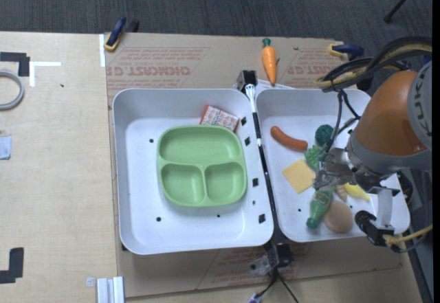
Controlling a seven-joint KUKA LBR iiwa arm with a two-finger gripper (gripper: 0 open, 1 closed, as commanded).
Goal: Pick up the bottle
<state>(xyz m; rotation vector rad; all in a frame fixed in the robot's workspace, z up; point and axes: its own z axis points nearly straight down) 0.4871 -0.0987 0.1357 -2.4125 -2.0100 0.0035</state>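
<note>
Green and glossy, the bottle (318, 207) lies on its side in the right white bin (285, 219), near that bin's front edge, its long axis tilted — the narrower neck end pointing down toward the front-left, the fatter body rising up and to the right. The gripper (331, 172) hangs directly above the bottle's upper end, reaching in from the right on the grey arm with its orange band (388, 119); whether the fingers are apart or together cannot be told, since dark metal and cables crowd that spot, and nothing shows the bottle clamped between them. So the bottle lies just below and slightly front-left of the gripper, and a short drop along that line looks like the move needed. Room is tight: a tan egg-shaped object (338, 217) touches or nearly touches the bottle's right side, a yellow cheese slice (299, 176) sits just to its left, and a yellow piece (355, 191) lies just to the right of the gripper. A leafy green toy (316, 155) and a red sausage (289, 138) lie farther back. The bin's front wall is near the neck end, leaving little room to slide that way. The left bin (130, 157) holds a green divided plate (203, 165) and a small packet (218, 117), well apart. A toy carrot (269, 59) rests on the bench behind the bins.
</note>
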